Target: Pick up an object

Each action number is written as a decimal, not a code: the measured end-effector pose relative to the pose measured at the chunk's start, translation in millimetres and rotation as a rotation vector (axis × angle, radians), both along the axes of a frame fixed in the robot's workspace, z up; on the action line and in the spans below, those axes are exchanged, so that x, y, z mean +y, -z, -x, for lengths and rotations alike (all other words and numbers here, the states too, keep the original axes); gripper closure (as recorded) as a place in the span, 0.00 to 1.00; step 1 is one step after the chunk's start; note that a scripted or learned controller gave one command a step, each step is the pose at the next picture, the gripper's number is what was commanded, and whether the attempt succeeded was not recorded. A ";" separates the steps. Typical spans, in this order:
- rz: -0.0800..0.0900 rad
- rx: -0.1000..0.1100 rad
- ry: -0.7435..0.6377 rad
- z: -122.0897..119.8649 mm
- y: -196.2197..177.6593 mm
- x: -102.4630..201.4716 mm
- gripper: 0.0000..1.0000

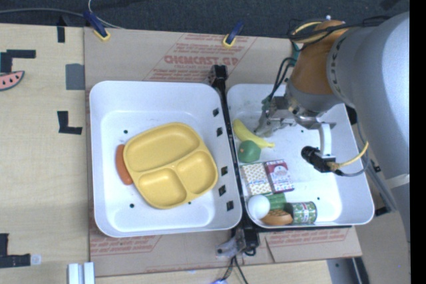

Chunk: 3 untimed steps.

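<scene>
Light was even and fairly bright, falling from overhead, so the white bins (106, 163) looked nearly blown out and shadows stayed soft and short under the yellow tray (170, 163). The picture was low in resolution and slightly soft throughout. The grey arm (379, 76), nearest the camera, was blurred and showed a pale sheen.

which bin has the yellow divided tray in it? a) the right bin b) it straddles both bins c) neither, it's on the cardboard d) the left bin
d, since the yellow divided tray lies flat on the floor of the left bin, well inside its rim, while the right bin holds the banana and other small items.
</scene>
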State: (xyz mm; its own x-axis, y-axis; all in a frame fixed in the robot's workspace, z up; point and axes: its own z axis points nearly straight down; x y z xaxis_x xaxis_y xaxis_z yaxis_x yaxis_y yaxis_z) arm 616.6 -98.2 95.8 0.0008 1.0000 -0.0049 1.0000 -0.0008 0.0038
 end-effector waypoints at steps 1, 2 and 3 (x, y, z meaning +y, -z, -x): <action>0.005 0.000 0.002 0.1 -0.5 -2.6 0.00; 0.002 0.008 -0.001 -36.9 10.2 -10.1 0.00; 0.002 0.003 -0.002 -38.1 -0.1 -8.6 1.00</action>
